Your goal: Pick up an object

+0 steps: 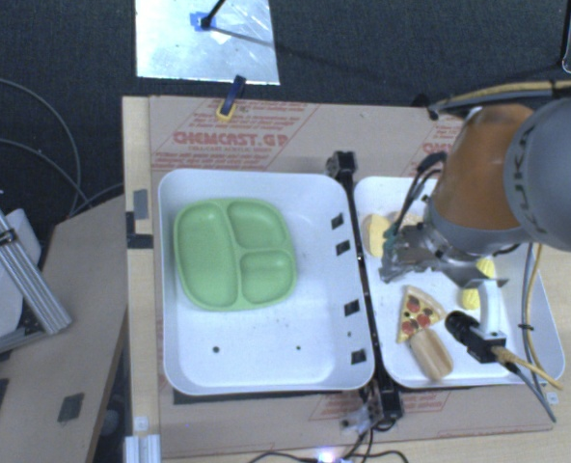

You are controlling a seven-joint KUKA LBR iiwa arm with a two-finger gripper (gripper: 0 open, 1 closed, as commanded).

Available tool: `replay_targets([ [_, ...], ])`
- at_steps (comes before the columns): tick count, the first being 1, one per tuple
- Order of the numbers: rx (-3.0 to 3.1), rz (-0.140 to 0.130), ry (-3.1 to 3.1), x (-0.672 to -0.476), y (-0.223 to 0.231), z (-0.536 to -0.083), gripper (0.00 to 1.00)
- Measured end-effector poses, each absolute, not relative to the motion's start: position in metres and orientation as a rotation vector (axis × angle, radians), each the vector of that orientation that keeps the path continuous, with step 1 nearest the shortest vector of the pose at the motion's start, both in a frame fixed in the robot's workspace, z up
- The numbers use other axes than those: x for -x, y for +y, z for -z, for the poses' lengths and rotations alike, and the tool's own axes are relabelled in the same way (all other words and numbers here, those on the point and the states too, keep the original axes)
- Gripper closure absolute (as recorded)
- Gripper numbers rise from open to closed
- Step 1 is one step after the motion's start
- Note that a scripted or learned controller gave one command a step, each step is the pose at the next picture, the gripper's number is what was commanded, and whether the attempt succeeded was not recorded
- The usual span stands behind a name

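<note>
My gripper (394, 261) hangs low over the left part of the right bin (546, 355), under the grey arm with its orange band. A pale yellow toy (376, 230) lies just left of it, close to the bin's left wall; whether they touch I cannot tell. A toy pizza slice (418, 313) lies just below the gripper, and a tan bread-like piece (431, 354) lies nearer the front. Another yellow piece (470, 296) peeks out to the right of the gripper, partly hidden by the arm.
The left bin (266, 355) holds a green divided plate (234, 254) in its upper left. A black divider with clips (355, 258) runs between the bins. The arm covers the back and right of the right bin.
</note>
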State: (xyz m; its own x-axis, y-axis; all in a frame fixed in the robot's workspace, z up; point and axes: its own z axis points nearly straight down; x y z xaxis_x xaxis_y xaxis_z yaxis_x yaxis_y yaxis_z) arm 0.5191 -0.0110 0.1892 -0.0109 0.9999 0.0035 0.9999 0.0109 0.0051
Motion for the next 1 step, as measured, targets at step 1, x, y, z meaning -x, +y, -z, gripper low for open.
replay_targets([
  [1, -2.210, -0.007, 2.230, -0.5529, 0.0401, -0.1845, 1.00],
])
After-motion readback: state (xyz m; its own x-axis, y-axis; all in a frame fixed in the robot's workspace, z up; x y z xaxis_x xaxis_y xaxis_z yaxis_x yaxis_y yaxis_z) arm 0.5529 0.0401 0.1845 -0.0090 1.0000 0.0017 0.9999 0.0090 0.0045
